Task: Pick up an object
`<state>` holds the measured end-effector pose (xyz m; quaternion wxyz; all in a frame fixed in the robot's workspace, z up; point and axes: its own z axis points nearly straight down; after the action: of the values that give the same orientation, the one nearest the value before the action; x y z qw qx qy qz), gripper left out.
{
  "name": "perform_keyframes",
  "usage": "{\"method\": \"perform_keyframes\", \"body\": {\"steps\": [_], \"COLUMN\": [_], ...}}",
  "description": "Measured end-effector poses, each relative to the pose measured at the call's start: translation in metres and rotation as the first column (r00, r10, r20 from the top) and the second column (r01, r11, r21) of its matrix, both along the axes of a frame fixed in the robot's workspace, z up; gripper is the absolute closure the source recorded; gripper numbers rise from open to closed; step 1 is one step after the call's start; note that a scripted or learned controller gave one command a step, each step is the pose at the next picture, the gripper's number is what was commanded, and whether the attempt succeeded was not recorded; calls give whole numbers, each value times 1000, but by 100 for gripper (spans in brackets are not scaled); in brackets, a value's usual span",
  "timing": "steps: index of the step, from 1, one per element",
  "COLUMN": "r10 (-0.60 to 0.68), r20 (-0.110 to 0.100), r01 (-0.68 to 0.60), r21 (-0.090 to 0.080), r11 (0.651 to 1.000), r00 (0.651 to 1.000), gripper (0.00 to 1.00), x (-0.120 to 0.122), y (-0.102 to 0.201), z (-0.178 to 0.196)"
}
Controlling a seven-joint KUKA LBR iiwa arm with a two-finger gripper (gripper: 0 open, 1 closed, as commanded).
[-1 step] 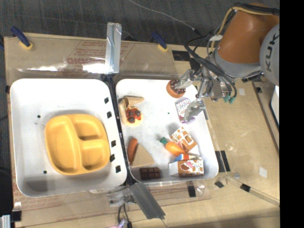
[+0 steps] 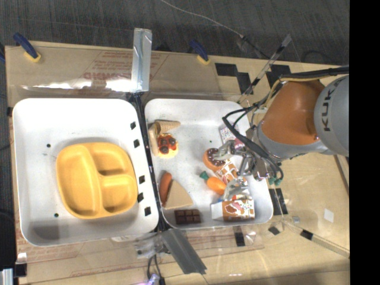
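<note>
In the right bin (image 2: 196,108), your gripper (image 2: 236,170) hangs low over a cluster of toy food at the right side; you cannot tell how it is set. Just beneath it lie a carrot (image 2: 216,184), a donut (image 2: 212,157) and a printed carton (image 2: 238,208). Further left you see a sausage (image 2: 165,186), a chocolate bar (image 2: 188,217) and a small cake (image 2: 165,145). The left bin (image 2: 35,123) holds a yellow divided plate (image 2: 95,179).
</note>
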<state>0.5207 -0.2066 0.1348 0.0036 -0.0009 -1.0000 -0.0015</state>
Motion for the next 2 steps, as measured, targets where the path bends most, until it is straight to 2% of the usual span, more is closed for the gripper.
{"method": "perform_keyframes", "body": {"steps": [1,2], "r10": [-56,-74], "r20": [10,7], "r01": [56,74], "r21": [-3,-1], "r11": [998,997], "r00": [998,997], "gripper": [0,0], "x": [-20,-43], "y": [18,94], "z": [-43,-44]}}
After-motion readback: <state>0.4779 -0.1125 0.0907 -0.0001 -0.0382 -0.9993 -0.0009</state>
